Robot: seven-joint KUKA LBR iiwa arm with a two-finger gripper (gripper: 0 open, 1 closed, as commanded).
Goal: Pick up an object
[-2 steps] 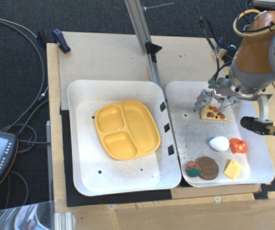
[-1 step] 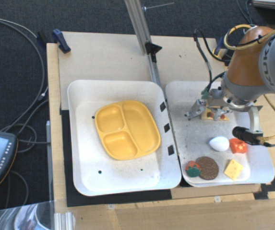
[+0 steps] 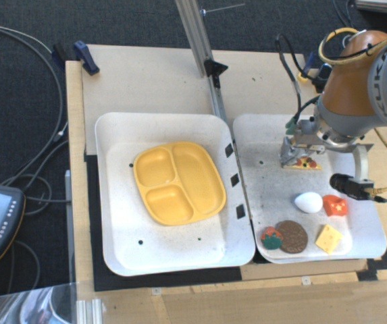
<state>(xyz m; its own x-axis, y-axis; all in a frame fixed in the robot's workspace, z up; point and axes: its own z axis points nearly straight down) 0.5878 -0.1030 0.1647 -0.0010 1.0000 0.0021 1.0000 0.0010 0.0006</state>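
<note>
Near edge of the right bin (image 3: 375,238), brown cookie (image 3: 292,235) beside cheese wedge (image 3: 328,239), white egg (image 3: 308,202) and red piece (image 3: 336,206) just behind, yellow tray (image 3: 178,181) in the left bin (image 3: 112,181), farther back gripper (image 3: 298,155) low over a pizza slice (image 3: 306,163), grip state impossible to tell.

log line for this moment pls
stage: gripper low over pizza slice toy in right bin | grasp: unconfirmed | left bin: yellow tray

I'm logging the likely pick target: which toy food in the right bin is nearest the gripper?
The pizza slice, directly under the gripper. The white egg, red piece, cheese wedge and brown patty lie farther down.
</note>
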